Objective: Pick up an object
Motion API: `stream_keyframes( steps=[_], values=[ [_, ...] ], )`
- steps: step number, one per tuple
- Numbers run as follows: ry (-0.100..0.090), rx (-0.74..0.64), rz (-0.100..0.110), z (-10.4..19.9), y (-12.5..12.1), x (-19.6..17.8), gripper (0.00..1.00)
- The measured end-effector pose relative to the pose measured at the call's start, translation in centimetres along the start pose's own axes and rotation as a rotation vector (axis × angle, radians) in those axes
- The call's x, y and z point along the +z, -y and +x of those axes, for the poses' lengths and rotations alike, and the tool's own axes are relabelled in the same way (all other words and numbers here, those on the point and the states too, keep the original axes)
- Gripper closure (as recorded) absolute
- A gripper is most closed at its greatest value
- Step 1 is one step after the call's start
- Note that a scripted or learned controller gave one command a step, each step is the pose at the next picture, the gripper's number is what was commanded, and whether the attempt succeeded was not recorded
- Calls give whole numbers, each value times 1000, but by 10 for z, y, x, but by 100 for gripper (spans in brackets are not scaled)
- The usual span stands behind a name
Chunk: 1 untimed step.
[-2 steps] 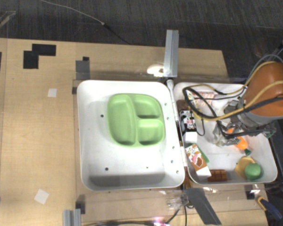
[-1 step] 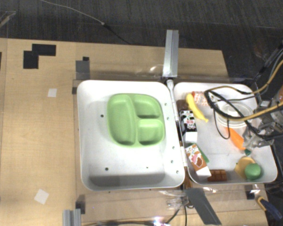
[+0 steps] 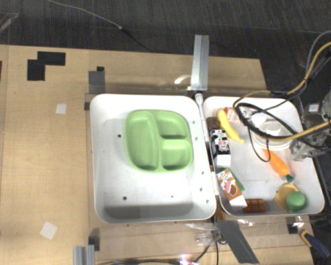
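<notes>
1. The surface (image 3: 38, 164) is pale wood and carries two shallow white bins side by side, the left bin (image 3: 107, 203) and the right bin (image 3: 314, 175), their inner walls touching along the middle.
2. A green divided tray (image 3: 157, 139) lies upside-up in the left bin, nearer its far edge than its near edge, with three compartments showing.
3. The right bin holds the loose objects. A yellow banana (image 3: 229, 125) lies near its far left corner, slanted.
4. Just below the banana, along the left wall, sits a black-and-white carton (image 3: 220, 142).
5. Further toward the near edge lies a small snack box (image 3: 230, 183) with a red and green print, tilted.
6. A brown chocolate bar (image 3: 256, 205) lies at the near edge.
7. An orange carrot (image 3: 279, 165) lies slanted near the middle right, and a green ball (image 3: 296, 201) rests in the near right corner, touching a tan object (image 3: 286, 191) beside it.
8. A white cup-like object (image 3: 270, 132) sits toward the far side, with black cable (image 3: 254, 114) looped over it.
9. The arm's end reaches in at the right edge of the right bin; the gripper (image 3: 304, 147) is a tangle of grey parts there, and I cannot tell how its jaws stand.
</notes>
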<state>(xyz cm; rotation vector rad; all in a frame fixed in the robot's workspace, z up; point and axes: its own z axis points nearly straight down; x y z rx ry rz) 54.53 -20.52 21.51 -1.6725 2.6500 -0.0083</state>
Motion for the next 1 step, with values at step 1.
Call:
stream_keyframes(
  steps=[1],
  values=[
    [2,-246,-1,-45,82,-5,100]
  ],
)
